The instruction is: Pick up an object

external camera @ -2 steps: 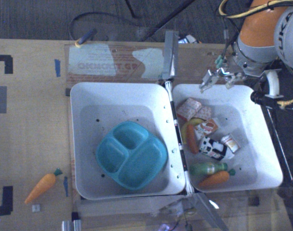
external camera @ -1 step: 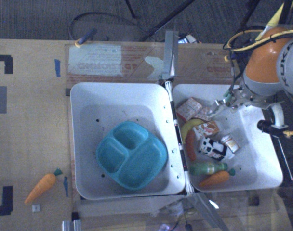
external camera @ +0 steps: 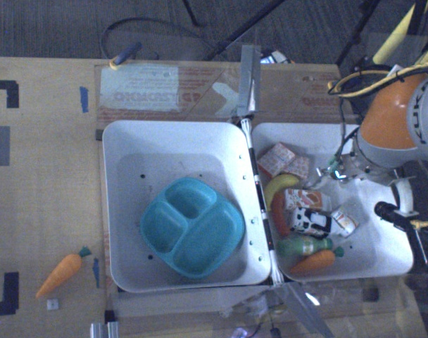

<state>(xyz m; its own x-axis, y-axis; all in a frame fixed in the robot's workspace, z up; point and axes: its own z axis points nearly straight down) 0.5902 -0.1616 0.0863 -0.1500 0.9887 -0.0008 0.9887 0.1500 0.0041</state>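
The arm (external camera: 393, 122), grey with its orange band, reaches in from the right over the upper part of the right bin (external camera: 390, 255). Its gripper (external camera: 334, 173) hangs just above the bin floor, near the top of the clutter, and whether it is spread or pressed together cannot be told at this slant; nothing shows pinched in it. The pickable things lie crowded against the right bin's left wall: a small checked box (external camera: 283, 159) uppermost, a yellow banana (external camera: 281, 186) curving below it, a carton with an orange label (external camera: 303, 200), a black-and-white cow-patterned carton (external camera: 311, 221), a small white packet (external camera: 344, 222) just to its right, a red piece (external camera: 279, 217) mostly hidden under the cartons, then a green bottle (external camera: 303, 246) and an orange carrot (external camera: 314, 262) lying side by side at the bottom. The items touch or overlap one another, so each is hemmed in by its neighbours and by the divider (external camera: 260, 196) between the bins. The left bin (external camera: 129, 153) holds a teal sectioned plate (external camera: 192, 226). Outside the bins, on the wooden bench (external camera: 38, 189), a second toy carrot (external camera: 59, 273) lies near the lower left corner, well apart from everything else.
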